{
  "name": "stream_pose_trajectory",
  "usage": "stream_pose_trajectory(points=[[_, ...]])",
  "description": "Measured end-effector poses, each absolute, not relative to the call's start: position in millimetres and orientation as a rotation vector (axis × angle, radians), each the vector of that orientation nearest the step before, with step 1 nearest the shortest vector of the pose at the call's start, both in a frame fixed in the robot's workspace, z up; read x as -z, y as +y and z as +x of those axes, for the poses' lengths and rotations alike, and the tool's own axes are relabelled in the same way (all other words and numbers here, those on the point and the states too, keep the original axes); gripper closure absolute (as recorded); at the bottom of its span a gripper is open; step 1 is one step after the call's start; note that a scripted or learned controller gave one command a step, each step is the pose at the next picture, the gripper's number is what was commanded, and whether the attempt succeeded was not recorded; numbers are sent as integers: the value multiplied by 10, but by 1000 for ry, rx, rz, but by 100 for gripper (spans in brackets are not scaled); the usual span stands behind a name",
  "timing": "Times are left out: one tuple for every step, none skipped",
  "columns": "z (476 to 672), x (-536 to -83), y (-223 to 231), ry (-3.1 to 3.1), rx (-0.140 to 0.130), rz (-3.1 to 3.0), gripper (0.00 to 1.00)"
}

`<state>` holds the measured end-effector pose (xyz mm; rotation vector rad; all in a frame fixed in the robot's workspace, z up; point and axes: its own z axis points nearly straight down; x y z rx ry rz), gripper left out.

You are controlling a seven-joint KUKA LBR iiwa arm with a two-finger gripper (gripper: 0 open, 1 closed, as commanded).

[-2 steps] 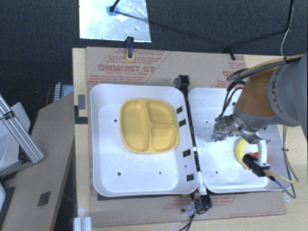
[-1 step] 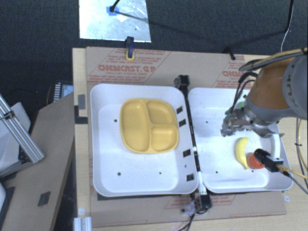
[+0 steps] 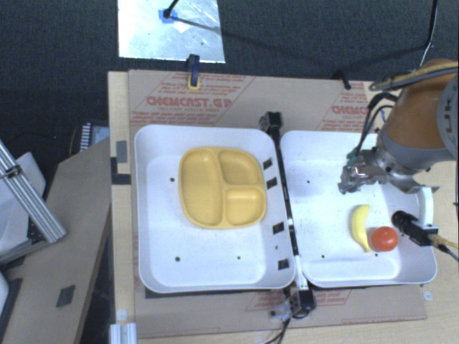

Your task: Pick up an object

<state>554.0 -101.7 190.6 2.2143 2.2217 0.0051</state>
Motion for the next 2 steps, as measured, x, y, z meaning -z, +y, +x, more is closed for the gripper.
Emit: stream_pose_trajectory(points=[[5608, -2354, -1002, 2223, -5, 2213, 100], [5619, -2527, -1003, 2224, -3, 2215, 100]])
